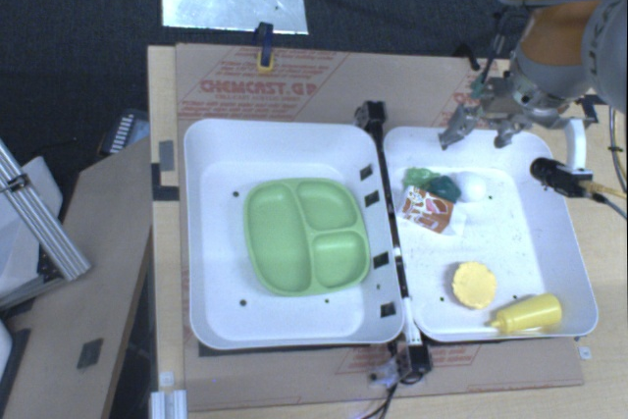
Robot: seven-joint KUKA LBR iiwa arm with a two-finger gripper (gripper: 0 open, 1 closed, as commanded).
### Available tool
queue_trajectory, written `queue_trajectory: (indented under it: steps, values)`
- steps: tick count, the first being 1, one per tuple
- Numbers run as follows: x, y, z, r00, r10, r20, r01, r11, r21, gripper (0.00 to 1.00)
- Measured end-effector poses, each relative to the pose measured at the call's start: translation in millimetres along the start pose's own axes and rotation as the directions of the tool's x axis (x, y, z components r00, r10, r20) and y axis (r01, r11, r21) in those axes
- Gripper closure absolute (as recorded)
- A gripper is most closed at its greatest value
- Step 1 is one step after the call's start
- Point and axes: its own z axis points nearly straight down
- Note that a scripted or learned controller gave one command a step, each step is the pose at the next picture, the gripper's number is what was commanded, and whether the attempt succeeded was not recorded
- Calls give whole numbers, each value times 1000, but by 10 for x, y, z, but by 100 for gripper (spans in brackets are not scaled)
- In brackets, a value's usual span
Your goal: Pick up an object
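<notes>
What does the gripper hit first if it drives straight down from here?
Likely bare floor of the right bin, near its far edge. The gripper, fingers spread, sits beyond the white ball and green item; depth is uncertain.

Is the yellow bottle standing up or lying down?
Lying down. The yellow bottle rests on its side near the right bin's front edge, its tip pointing left toward the bins' divider.

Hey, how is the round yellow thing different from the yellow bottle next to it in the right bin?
The round yellow piece is flat and disc-like; the yellow bottle is long with a tapered tip, lying on its side. The piece sits more inward in the right bin; the bottle lies along its front rim. The bottle looks larger. Both are yellow and sit apart from the gripper.
</notes>
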Motion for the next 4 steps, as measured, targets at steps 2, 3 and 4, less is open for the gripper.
queue_trajectory:
  steps: [2, 3, 4]
  values:
    - [92, 77, 472, 1000, -5, 1, 5, 1000, -10, 0]
    - [75, 173, 1029, 1000, -6, 1, 6, 1000, -9, 0]
    - [80, 181, 1357, 1000, -6, 1, 6, 1000, -11, 0]
